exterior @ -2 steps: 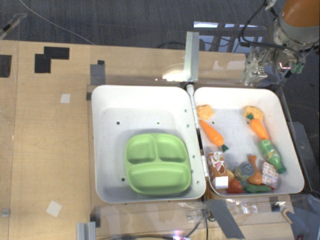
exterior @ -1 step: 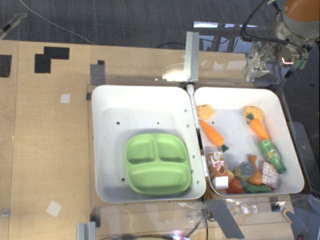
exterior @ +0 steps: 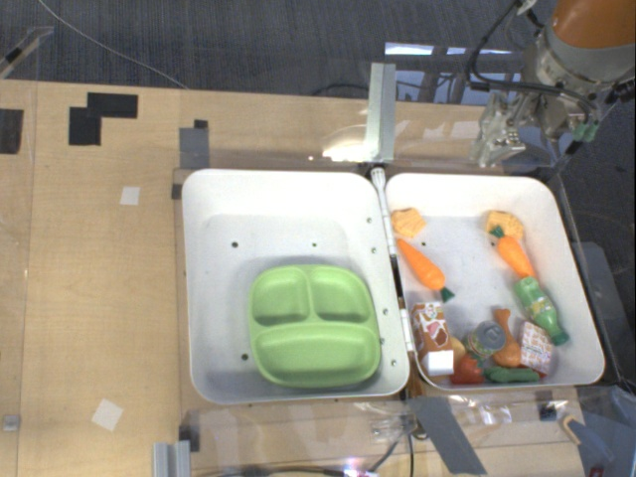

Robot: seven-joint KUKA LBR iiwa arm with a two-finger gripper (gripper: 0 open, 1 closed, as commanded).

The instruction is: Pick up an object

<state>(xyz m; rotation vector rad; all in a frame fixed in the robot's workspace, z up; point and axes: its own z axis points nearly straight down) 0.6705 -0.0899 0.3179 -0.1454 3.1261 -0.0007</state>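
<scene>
With the gripper (exterior: pixel 500 139) hovering beyond the right white bin's (exterior: pixel 566 229) far rim, its jaws' state impossible to tell, a clean pick means descending squarely over the isolated orange plastic carrot (exterior: pixel 422 265) lying near the bin's left wall.

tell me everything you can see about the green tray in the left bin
The green tray is a light green, matte, plastic-looking plate with rounded corners and three recesses: two smaller ones on the far side, one wide one nearer the camera. It lies flat, right side up, on the left bin's floor, toward the near right corner. Nothing rests in it.
</scene>
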